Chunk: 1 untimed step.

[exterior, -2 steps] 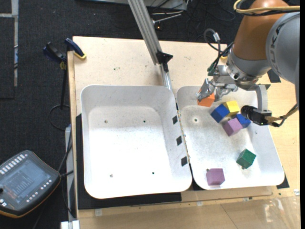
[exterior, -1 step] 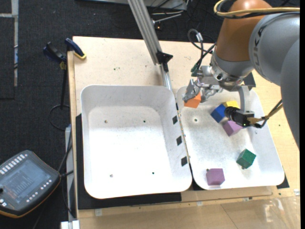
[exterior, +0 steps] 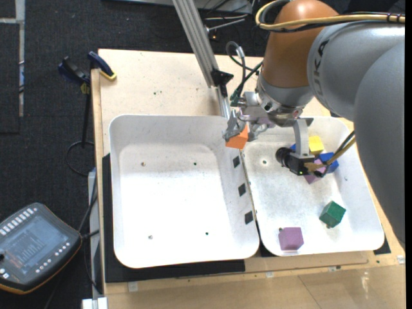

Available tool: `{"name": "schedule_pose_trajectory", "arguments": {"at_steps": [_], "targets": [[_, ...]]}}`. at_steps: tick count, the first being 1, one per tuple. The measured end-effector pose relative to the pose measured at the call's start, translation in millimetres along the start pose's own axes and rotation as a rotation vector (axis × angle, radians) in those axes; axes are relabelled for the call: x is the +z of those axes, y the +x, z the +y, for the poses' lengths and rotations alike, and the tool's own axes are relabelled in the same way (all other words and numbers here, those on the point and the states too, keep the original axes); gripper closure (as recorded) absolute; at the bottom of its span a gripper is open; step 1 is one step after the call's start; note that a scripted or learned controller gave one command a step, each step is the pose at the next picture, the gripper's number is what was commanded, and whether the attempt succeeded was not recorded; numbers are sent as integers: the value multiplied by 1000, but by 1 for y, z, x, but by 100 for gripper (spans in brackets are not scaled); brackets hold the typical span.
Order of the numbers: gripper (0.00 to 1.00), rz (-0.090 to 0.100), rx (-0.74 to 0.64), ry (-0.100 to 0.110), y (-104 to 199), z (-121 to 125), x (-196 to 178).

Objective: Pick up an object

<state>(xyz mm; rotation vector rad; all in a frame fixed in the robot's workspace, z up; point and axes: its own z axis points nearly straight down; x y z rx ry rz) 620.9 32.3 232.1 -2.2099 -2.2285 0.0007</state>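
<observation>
Gripper with an orange block over the wall between the two bins

The gripper (exterior: 239,129) is closed on the orange block (exterior: 236,140) at the far end of the wall between the bins, near the left edge of the right bin (exterior: 360,237). A green cube (exterior: 333,214) and a purple cube (exterior: 290,238) lie by that bin's near edge.

Bright even overhead light, soft faint shadows, sharp focus — slight graininess, no glare

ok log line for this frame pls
gripper: shut on orange block | position: above the bins' shared rim | right bin: green cube, purple cube
</observation>
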Motion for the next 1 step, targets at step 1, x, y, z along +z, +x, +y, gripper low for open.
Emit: {"name": "schedule_pose_trajectory", "arguments": {"at_steps": [1], "targets": [[100, -1, 1, -4, 47, 20, 4]]}}
